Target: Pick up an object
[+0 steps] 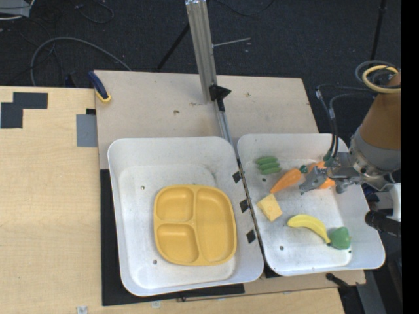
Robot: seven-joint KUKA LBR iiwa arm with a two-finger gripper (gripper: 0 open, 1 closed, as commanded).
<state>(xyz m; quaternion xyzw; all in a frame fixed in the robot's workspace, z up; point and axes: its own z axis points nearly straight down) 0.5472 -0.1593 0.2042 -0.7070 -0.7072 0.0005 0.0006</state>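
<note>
The right bin [366, 257] holds several toy foods. A green pea pod [267, 164] lies at the back left. An orange carrot [286, 180] lies slanted near the middle, and a yellow cheese wedge [270, 208] sits in front of it. A banana [309, 226] and a green round piece [339, 238] lie toward the front. My gripper [317, 180] hangs low over the bin's back right part, just right of the carrot's thick end. A small orange bit [326, 184] shows at the gripper; whether it is held is unclear.
The left bin [131, 195] bears a yellow divided plate [194, 224]. A metal post [201, 44] rises behind the bins. Black clips [243, 205] mark the wall between the two bins. Cables hang beside the arm at the right.
</note>
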